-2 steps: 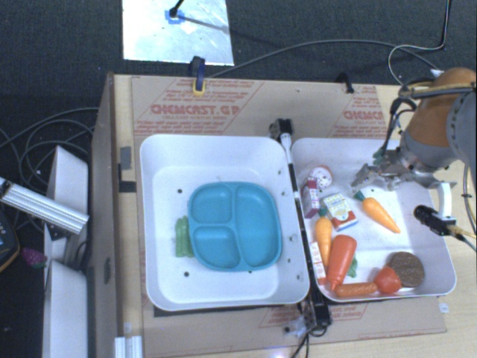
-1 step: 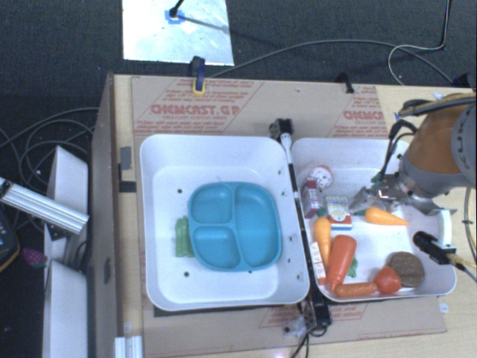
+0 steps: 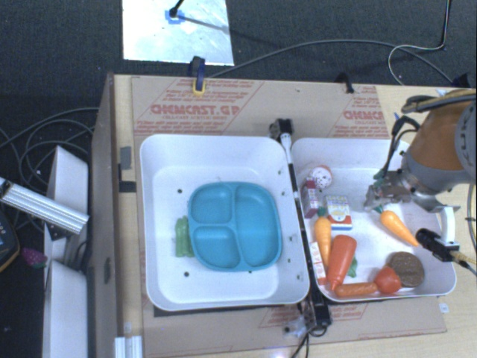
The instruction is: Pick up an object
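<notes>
My gripper (image 3: 381,198) hangs low over the right side of the right bin (image 3: 373,149), at the end of the grey arm with its orange band (image 3: 438,142). Just below and to the right of it lies a small orange carrot (image 3: 399,228); I cannot tell whether they touch. Left of the gripper sit a small carton (image 3: 338,209), a dark red bottle (image 3: 310,198) and a white round toy (image 3: 321,176). Nearer the front lie a big red-orange carrot (image 3: 340,259), a yellow-orange piece (image 3: 322,233), a brown disc (image 3: 405,268), a red tomato (image 3: 387,280) and a long orange piece (image 3: 356,290).
The left bin (image 3: 223,151) holds a blue divided plate (image 3: 235,224) with a green item (image 3: 182,237) at its left side. A black clamp bar (image 3: 296,200) runs between the bins. Cables cross the dark floor behind and to the left of the bench.
</notes>
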Robot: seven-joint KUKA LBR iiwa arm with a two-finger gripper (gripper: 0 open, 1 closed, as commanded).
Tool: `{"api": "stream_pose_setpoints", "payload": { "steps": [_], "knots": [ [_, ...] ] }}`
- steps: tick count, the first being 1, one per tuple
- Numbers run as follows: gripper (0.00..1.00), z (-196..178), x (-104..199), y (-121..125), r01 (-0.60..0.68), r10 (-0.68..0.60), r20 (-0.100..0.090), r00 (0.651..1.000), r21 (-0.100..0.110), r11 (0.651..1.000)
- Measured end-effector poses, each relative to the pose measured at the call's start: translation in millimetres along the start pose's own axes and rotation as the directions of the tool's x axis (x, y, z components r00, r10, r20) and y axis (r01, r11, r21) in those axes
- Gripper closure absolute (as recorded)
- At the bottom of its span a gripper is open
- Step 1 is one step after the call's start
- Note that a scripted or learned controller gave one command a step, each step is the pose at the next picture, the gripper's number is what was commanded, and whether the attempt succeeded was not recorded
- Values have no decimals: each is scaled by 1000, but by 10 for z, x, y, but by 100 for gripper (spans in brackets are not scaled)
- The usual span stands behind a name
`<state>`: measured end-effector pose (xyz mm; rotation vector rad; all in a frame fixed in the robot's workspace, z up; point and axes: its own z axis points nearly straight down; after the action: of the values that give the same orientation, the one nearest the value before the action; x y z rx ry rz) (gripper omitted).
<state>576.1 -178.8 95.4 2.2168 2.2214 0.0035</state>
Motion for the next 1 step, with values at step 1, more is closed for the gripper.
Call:
{"api": "stream_pose_setpoints", "payload": {
  "steps": [1],
  "knots": [
    [100,-794,-284,62,-1,1,2,1000,-2,1000]
  ]
}}
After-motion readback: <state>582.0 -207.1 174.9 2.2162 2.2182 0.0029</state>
